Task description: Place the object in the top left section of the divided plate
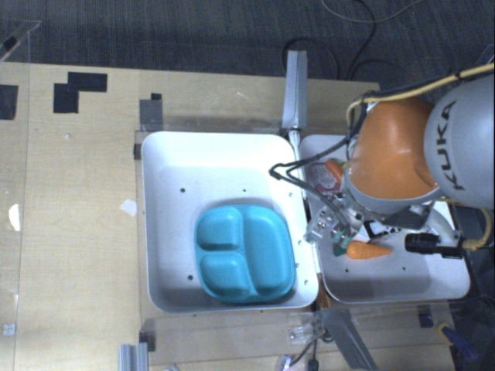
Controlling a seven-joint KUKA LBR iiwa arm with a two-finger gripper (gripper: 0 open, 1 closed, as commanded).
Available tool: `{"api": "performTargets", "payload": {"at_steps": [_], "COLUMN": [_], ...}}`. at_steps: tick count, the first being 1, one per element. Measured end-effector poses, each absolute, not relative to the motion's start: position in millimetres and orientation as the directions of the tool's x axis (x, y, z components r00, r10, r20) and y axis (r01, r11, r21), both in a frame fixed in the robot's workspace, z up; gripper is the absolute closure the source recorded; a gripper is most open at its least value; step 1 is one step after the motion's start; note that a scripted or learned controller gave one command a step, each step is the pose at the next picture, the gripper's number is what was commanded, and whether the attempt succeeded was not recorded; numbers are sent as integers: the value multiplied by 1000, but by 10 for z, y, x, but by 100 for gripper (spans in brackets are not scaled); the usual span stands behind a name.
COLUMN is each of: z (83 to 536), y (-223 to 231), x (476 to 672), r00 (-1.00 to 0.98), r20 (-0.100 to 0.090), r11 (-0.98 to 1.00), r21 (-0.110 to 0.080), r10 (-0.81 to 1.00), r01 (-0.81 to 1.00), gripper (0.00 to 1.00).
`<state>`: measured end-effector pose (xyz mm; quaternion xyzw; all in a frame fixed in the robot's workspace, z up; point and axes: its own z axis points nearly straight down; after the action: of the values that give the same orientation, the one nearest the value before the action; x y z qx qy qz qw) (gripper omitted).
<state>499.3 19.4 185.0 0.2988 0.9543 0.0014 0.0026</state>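
Wooden bench (77, 207) under a dark ribbed floor, seen from my remote station: two shallow white bins sit side by side, the left bin (166, 207) larger in view, the right bin (402, 284) partly covered by the arm. I count one divided plate (246, 252), teal, with three compartments, lying in the lower middle of the left bin; all three sections look bare from here. Black tape marks (73, 90) dot the bench at upper left, and a clear sheet overlays that side.

One grey arm with its orange band (390, 153) hangs over the right bin, blocking most of that bin's upper half. Yellow and black cables loop around the wrist, one black loop jutting left over the wall between the bins.

I count one carrot (368, 250), orange with a green stub at its left end, lying on the right bin's floor. It sits just beside and to the right of the gripper (329, 229), near its metal tips, not between them as far as I can see. A second reddish object (334, 172) peeks out beside the wrist; I cannot identify it. Whether the fingers are parted or closed I cannot tell.
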Motion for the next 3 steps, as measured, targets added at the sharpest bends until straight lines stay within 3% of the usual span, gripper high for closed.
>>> {"api": "performTargets", "payload": {"at_steps": [1, 2, 3], "z": [1858, 1858, 3815], "y": [525, 524, 205], "x": [5357, 5356, 5372], "r00": [-886, -885, -870], "r20": [-6, -6, -10], "r11": [886, 885, 870], "r21": [5, 5, 6], "r10": [465, 465, 494], "r01": [464, 465, 494], "gripper": [100, 0, 0]}}
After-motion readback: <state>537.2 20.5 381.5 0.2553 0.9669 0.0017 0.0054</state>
